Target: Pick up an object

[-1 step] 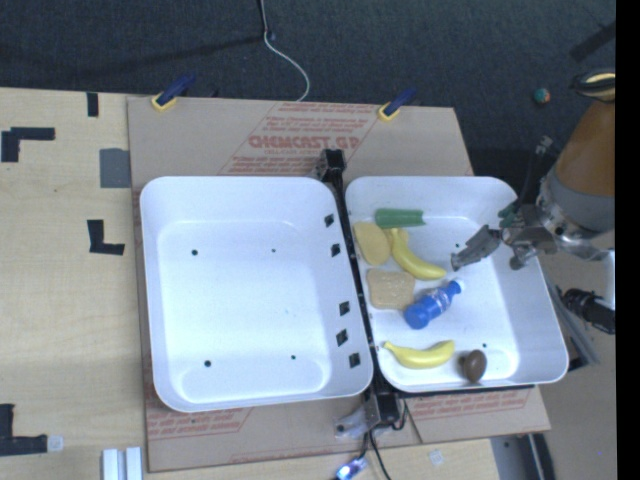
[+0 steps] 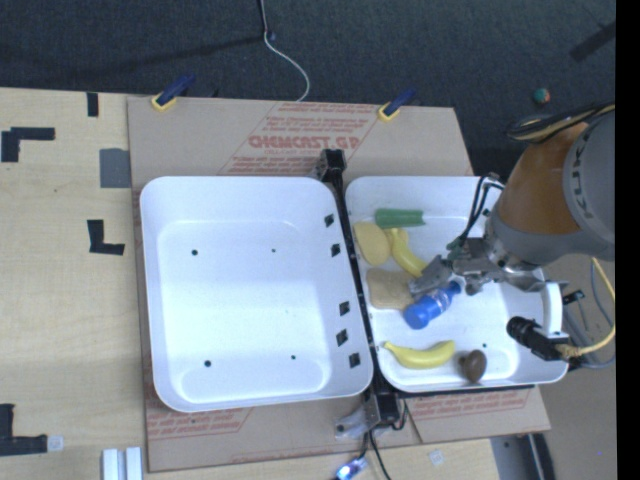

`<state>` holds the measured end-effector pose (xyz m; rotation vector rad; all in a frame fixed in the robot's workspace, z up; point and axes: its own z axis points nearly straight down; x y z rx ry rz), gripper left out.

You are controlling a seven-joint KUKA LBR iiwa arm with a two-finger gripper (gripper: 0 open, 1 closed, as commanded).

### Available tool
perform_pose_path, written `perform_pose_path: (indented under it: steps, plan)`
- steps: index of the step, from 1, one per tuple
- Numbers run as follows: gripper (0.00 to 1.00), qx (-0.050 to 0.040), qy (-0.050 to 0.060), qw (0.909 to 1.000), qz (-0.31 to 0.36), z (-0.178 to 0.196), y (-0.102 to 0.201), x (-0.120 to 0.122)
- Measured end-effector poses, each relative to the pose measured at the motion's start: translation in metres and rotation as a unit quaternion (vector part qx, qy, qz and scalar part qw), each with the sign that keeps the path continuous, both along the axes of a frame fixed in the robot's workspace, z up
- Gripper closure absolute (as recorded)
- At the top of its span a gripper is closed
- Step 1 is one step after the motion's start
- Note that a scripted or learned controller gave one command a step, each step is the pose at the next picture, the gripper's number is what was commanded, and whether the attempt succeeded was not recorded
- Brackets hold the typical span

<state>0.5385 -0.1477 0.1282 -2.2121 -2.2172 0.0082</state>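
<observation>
Because the blue bottle [image 2: 430, 306] lies right under the hand [image 2: 447, 280], slanting from near-left to far-right in the middle of the right bin [image 2: 520, 373], we take it as the thing to pick. We cannot tell how the hand stands over it, nor whether anything is caught in it; the metal parts blur together at the bottle's far end. To do the step well, we judge the hand should come straight down across the bottle's narrow width, not along its length, and close on the body rather than the rounded cap end, which would likely slip out.

Around the bottle things crowd in. A pale flat piece [image 2: 388, 288] touches it on the left, and a yellow curved piece [image 2: 406, 254] lies just beyond, near a green cylinder [image 2: 400, 217]. A banana [image 2: 421, 353] and a brown ball [image 2: 472, 365] sit toward the near rim, apart from the bottle. The freest room lies to the right of the bottle, on bare bin floor. The divider between the bins stands well to the left, and the left bin [image 2: 240, 288] offers wide room once we lift clear of the counter [image 2: 60, 268].
</observation>
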Motion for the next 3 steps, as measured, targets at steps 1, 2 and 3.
perform_pose_path:
  steps: [1, 2, 3]
  plan:
    - [0.0, -0.0018, -0.005, 1.0, -0.001, -0.044, 0.003, -0.013]
    - [1.0, 0.0001, -0.006, 1.0, 0.0, -0.032, 0.004, -0.012]
    - [1.0, -0.0007, -0.01, 0.9999, 0.004, 0.062, 0.077, 0.023]
